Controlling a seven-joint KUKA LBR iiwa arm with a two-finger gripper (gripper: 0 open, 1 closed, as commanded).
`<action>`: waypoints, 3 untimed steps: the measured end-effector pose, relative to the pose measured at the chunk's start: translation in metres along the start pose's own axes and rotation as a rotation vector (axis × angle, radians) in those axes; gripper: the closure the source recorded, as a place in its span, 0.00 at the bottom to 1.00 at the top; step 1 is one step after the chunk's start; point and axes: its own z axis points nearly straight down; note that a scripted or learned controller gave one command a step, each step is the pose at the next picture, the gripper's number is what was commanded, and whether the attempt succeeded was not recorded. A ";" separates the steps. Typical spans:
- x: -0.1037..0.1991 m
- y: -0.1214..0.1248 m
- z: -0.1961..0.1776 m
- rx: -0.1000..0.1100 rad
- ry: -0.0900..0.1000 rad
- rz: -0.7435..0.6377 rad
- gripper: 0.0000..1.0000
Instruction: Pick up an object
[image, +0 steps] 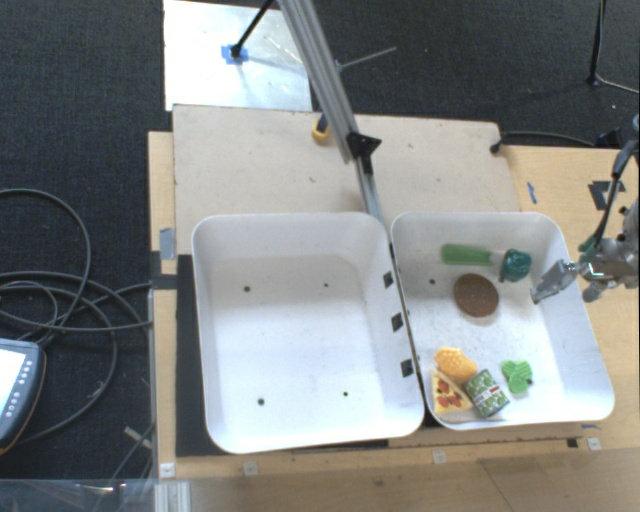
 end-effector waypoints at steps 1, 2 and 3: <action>0.000 0.001 -0.002 -0.004 -0.001 0.000 0.00; -0.008 -0.002 0.044 0.000 0.000 0.005 0.00; -0.009 -0.002 0.085 0.000 0.000 0.004 0.00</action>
